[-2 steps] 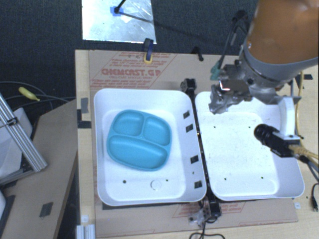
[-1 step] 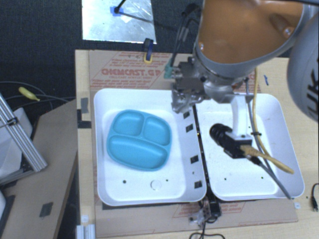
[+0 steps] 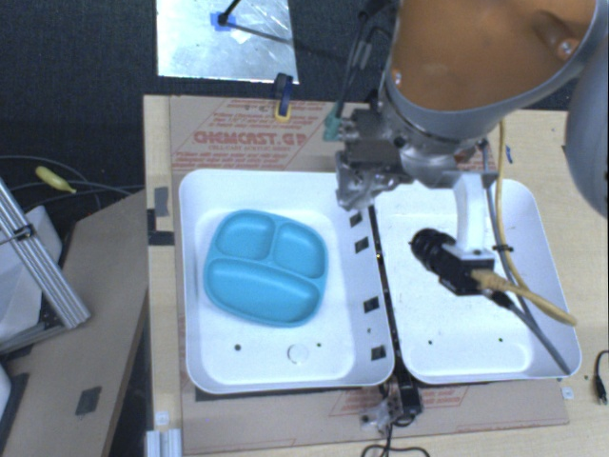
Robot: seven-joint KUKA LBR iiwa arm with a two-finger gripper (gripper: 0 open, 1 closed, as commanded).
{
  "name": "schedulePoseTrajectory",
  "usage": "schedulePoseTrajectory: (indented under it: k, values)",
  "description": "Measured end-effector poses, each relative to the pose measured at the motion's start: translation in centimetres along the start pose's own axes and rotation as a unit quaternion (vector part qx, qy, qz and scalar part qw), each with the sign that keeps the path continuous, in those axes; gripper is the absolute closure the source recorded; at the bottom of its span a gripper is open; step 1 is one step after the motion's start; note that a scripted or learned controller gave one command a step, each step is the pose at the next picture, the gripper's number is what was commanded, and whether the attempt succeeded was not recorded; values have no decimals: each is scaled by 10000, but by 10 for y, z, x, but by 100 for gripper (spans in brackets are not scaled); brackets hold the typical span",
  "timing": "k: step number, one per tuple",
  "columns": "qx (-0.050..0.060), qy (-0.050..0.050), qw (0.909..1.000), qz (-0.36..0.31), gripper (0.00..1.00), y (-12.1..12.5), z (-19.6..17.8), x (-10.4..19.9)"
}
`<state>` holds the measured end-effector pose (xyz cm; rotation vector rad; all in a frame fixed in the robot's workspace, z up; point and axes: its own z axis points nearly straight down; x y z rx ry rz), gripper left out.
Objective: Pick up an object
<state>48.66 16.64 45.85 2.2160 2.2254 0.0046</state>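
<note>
A light blue plate with three compartments lies flat in the left white bin. My gripper hangs over the far end of the ridge where the two bins meet, just right of and beyond the plate's far right corner. It is apart from the plate, and nothing shows in it. The grey wrist and the orange band above it hide the far part of the right bin.
A black cylinder with a yellow cable hangs from the arm over the right bin. A small clear disc lies near the left bin's front wall. Cardboard lies under both bins, and a foil sheet lies beyond them.
</note>
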Motion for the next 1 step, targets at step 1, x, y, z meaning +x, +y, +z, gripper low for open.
schedulePoseTrajectory:
  k: [1]
  values:
    - [-16,7,10000,-19,100,1,-11,0]
